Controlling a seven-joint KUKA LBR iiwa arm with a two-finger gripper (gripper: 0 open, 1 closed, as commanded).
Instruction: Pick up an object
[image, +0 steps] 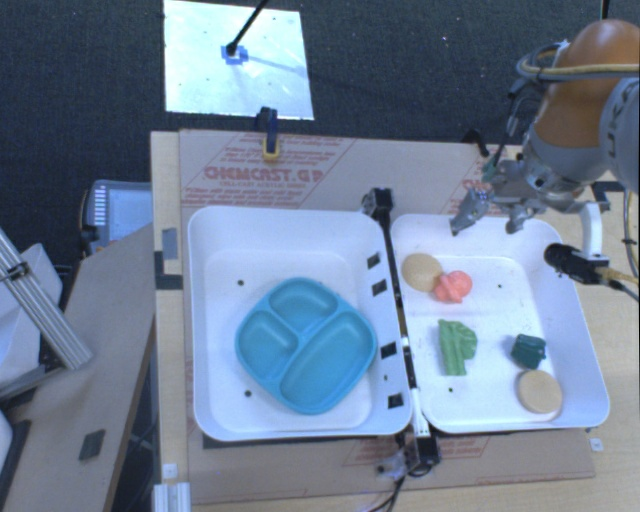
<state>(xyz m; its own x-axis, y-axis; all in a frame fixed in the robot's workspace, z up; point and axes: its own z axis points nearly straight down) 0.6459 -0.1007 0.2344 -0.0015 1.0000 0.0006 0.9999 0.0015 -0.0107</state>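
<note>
Camera view shows the end effector (490, 213) open and empty above the right bin's (575, 320) far rim, where descending toward the pink object (452, 287) could nudge the touching tan disc (422, 270).

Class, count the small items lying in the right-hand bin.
5: tan disc and pink lump at the far left, green piece in the middle, teal block and tan round near right.
</note>
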